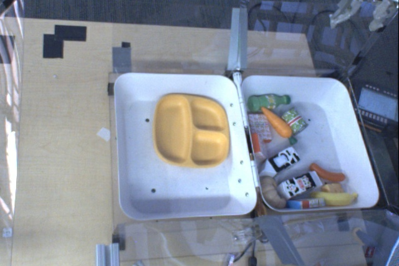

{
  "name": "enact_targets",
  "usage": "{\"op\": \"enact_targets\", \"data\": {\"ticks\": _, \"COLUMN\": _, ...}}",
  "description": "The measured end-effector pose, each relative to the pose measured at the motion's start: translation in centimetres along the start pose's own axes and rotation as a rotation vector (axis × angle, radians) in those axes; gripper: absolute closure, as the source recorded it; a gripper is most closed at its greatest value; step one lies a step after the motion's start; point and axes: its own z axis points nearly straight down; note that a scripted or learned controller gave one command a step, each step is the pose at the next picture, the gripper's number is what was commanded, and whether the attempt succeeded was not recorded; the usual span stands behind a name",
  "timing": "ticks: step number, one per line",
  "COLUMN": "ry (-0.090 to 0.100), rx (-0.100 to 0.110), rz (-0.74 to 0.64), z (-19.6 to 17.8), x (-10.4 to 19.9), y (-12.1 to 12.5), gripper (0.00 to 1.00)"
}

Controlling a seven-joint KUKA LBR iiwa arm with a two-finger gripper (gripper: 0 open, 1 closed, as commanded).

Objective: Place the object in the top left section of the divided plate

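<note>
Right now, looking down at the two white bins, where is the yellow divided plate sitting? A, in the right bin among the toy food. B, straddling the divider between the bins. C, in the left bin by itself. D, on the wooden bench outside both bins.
C: the yellow divided plate lies alone inside the left bin, while the toy food such as the carrot and banana sits in the right bin.

We count two white bins: the left bin and the right bin. One yellow divided plate with three sections, frame centre. In the right bin: one green bottle, one carrot, one small green packet, two black-and-white cartons, one banana, one orange-red sausage-like piece. Other items along its lower left edge are too jumbled to count.
</note>
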Motion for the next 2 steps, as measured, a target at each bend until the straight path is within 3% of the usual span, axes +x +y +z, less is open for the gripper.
{"op": "enact_targets", "data": {"ticks": 1, "ry": -0.003, "rx": -0.01, "rz": -0.009, "z": -1.3, "x": 0.2, "y": 0.2, "gripper": 1.0}}
{"op": "enact_targets", "data": {"ticks": 2, "ry": -0.005, "rx": -0.02, "rz": -0.019, "z": -2.6, "x": 0.5, "y": 0.3, "gripper": 1.0}}
